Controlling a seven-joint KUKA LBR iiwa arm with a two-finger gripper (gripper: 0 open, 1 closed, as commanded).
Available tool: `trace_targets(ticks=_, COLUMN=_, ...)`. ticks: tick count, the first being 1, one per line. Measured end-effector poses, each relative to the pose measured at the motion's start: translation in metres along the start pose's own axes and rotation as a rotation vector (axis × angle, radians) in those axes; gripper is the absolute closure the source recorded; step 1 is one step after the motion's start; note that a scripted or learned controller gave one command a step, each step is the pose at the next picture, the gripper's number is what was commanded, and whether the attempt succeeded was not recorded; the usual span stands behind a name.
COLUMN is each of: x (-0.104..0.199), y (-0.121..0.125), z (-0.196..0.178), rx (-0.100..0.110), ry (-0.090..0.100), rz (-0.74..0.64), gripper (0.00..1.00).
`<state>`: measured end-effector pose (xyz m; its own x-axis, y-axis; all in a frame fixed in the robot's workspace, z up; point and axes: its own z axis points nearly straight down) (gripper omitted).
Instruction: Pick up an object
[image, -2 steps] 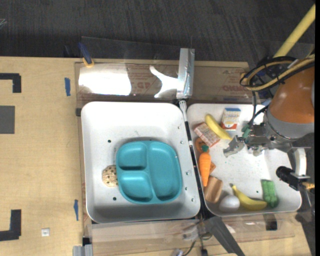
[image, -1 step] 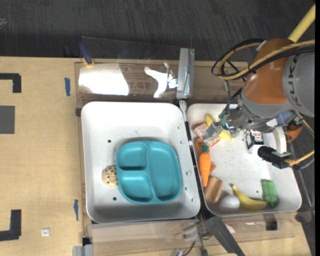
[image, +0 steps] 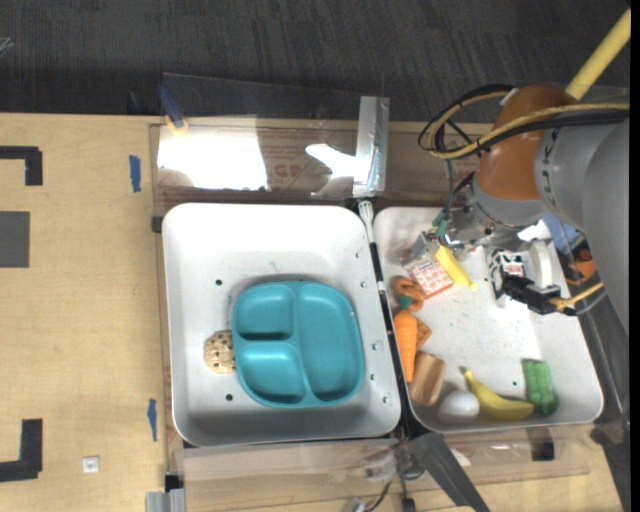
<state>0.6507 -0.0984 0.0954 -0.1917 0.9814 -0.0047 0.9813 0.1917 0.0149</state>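
While poised low in the right bin (image: 585, 385), gripper (image: 455, 235) above yellow block (image: 452, 268), jaw state unclear, banana (image: 495, 397) well apart

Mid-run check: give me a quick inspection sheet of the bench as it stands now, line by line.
Surface: wooden bench bearing a left white bin and a right white bin.
Job's things: right bin holds a yellow banana, orange carrot, green toy vegetable, white egg, tan bread-like block, small red-and-white packet.
Clutter: teal divided plate in left bin, a speckled cookie touching its left edge.
Grippers: gripper over the right bin's far end; fingers too obscured to judge.
Cables: black cable loops by the orange band.
Surroundings: blue tape marks on the bench.
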Motion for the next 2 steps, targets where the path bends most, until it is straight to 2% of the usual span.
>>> trace_targets(ticks=1, x=-0.003, y=0.003, z=-0.015, rx=-0.012, ry=-0.008, rz=0.0, gripper=1.0)
trace_targets(ticks=2, x=0.062, y=0.032, z=-0.094, rx=0.006, ry=0.005, rz=0.052, gripper=1.0)
